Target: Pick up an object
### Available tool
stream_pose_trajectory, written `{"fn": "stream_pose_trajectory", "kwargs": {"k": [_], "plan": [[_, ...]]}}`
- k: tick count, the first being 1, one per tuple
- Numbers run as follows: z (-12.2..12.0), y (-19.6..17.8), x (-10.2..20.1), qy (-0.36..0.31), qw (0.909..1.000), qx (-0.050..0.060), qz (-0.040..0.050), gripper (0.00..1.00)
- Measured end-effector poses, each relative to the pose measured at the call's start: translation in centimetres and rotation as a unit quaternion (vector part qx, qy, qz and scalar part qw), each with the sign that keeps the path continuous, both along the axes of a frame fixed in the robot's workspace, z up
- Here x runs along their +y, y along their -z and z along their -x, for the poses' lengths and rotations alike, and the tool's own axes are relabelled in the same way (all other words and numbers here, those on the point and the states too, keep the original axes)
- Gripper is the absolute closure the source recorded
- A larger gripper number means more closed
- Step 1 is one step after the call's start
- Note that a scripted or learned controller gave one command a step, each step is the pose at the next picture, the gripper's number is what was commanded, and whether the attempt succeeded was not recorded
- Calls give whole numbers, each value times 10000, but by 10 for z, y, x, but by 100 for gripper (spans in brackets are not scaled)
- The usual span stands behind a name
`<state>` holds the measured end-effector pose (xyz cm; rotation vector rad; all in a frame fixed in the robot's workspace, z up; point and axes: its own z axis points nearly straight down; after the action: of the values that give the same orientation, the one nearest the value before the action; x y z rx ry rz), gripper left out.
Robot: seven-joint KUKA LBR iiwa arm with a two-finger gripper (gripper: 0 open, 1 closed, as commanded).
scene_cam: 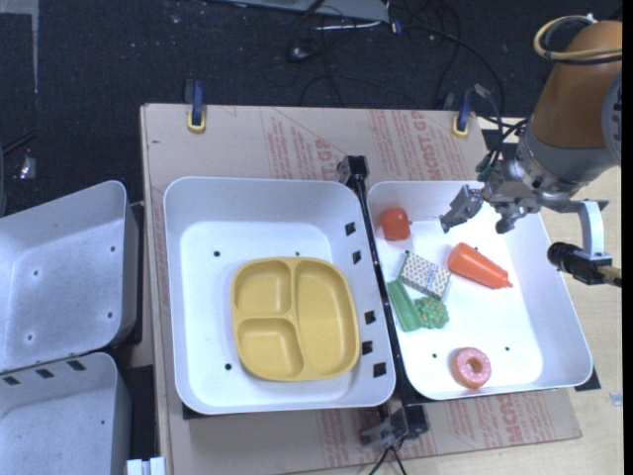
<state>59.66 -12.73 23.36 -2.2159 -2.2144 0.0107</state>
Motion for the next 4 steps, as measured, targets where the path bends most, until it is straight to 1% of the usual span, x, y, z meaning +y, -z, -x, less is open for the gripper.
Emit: {"fn": "stream_pose_trajectory", "kwargs": {"k": [1,3,4], "plan": [[-2,-6,0,-9,10000,-55,9,0],[4,85,11,0,10000,-30,5,0],[3,135,12,9,10000,-72,6,0]]}}
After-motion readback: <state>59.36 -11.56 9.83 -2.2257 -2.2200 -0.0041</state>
